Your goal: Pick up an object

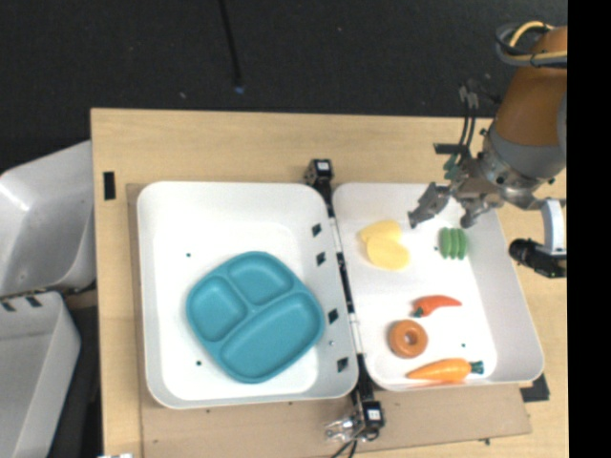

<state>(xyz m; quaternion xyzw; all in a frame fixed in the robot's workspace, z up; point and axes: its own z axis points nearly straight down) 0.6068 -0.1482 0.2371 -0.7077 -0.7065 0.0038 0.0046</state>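
While the arm hangs over the far end of the right bin, nothing is yet grasped, and the parts of the scene run as follows.

Bench (239,141): bears two shallow white bins side by side.
Left bin (172,218): holds a blue divided plate (253,315), lying flat, well apart from the arm.
Right bin (496,294): holds all the small candidates for the pick.
Arm (530,113): reaches in from the right, its wrist above the bin's far right corner.
Gripper (445,212): its two fingers stand spread apart with nothing between them; it hovers between the yellow piece and the green piece.
Yellow piece (385,244): rounded and lumpy, no clear long axis, lying to the near left of the fingertips.
Carrot (441,371): long axis runs left to right along the near wall, green top toward the right.
Red pepper (435,304): long axis left to right, slightly curved, tip toward the right.
Doughnut (409,338): ring shape, lying flat, just above the carrot.
Green piece (452,243): ridged, small, long axis roughly far to near; likely the closest target.
Step in hand: judged as approach and descent.
Good practice: centre the fingers over the green piece, straddle its short side across the ridges, descend plumb, and close only once both fingers flank it, clear of the bin wall.
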